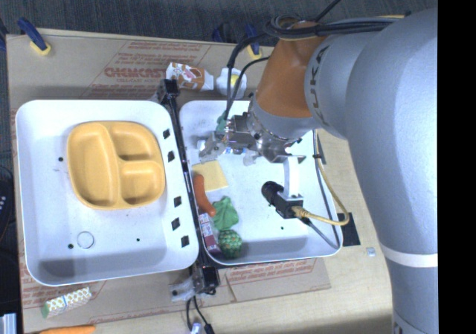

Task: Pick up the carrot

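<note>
The carrot (201, 191), orange with a green leafy top (225, 213), lies along the left wall of the right bin (320, 247), pointing toward the front. My gripper (216, 143) hangs over the back left part of that bin, a little behind the carrot, with a pale yellow block (212, 175) between the two. Nothing is visibly held by the gripper. The grey arm and its orange band cover the bin's back right part.
A green knobbly ball (230, 242) and a dark red packet (208, 234) lie at the right bin's front left corner. A yellow divided plate (115, 163) sits in the left bin (44, 251). Small packets (186, 75) rest on the cardboard behind the bins.
</note>
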You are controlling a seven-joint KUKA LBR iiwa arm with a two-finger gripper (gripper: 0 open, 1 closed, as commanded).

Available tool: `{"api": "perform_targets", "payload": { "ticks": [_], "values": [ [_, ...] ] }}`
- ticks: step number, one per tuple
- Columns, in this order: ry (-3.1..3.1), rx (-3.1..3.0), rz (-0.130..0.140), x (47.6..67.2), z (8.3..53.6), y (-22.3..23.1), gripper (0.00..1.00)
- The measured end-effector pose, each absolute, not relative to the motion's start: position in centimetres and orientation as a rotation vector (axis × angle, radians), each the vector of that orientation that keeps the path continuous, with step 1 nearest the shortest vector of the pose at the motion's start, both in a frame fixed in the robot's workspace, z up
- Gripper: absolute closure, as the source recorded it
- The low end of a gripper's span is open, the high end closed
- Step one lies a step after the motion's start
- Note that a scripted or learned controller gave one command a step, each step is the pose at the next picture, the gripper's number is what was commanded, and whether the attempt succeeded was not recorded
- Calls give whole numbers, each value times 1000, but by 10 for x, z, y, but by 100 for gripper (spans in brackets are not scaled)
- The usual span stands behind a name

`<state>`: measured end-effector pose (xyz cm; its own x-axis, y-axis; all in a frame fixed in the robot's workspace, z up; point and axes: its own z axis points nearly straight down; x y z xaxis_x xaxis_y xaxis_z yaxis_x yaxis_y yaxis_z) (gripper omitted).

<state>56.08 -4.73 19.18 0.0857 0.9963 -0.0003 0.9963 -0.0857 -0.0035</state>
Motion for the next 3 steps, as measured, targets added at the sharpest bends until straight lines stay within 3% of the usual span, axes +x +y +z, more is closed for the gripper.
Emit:
{"api": "perform_targets", "payload": {
  "ticks": [1, 2, 3],
  "values": [
    [-2661, -1670, 2, 586, 192, -12, 0],
    [-2497, -1900, 5, 548, 191, 67, 0],
    [-2350, -2083, 4, 590, 192, 43, 0]
  ]
}}
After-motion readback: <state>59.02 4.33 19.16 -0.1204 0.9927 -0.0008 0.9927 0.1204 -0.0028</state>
